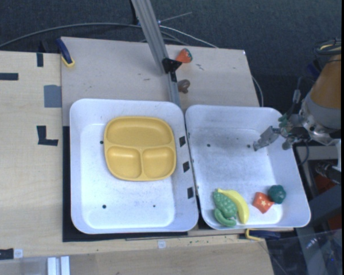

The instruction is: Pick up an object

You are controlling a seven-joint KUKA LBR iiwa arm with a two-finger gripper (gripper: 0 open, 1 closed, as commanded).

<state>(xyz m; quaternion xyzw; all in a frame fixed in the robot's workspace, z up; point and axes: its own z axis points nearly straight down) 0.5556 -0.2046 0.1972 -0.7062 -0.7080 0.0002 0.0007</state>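
**Operator:** List what you have, starting with where the pick lies from the end effector.

**Spotter:** Item one: your grey two-finger end effector [264,140], hanging over the upper right part of the right shallow white plastic bin [229,122], near its right wall. Whether it is open or closed, I cannot tell you; it is too small and dark against the bin.

Item two: the candidate things. They all lie toward the bottom of the view from your end effector, along the near edge of that same bin and well apart from it.
- Small dark green round toy [277,193], nearly straight below the end effector and a little right.
- Small red toy fruit [262,202], touching or just beside the green round one, on its left.
- Yellow curved plastic banana [237,204], further left, long axis running from upper left to lower right.
- Green knobbly plastic vegetable [223,208], lying against the banana's left side, with much the same slant.

**Operator:** And the other bin?

**Spotter:** Left shallow white plastic bin [89,171]: one yellow three-compartment plastic plate [140,147], sitting in the upper half. I see nothing in its compartments.

**Operator:** Nearest pick?

**Spotter:** By my judgement the green round toy or the red fruit. You would travel toward the near edge and descend. Those two crowd each other, so you could nudge one.
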